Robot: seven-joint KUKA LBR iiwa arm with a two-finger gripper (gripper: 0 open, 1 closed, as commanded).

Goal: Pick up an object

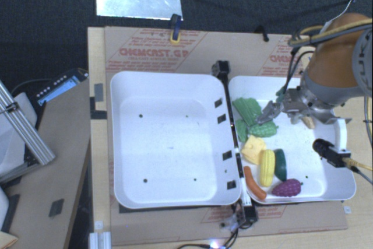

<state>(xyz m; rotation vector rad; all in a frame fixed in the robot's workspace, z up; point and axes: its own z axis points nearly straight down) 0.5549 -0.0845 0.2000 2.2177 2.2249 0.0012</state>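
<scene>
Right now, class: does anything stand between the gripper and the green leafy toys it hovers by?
Nothing visible does. The gripper hangs right at the green leafy toys in the right bin; the other toys lie nearer the camera.

I see 2 bins side by side mid-frame, with toy foods clustered in the right one's left half.

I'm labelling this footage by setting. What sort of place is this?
Most likely a robotics lab grasping bench. Two white bins sit on a cardboard sheet, toy foods such as a corn cob and purple grapes lie in the right one, and the arm's gripper reaches over them.
</scene>
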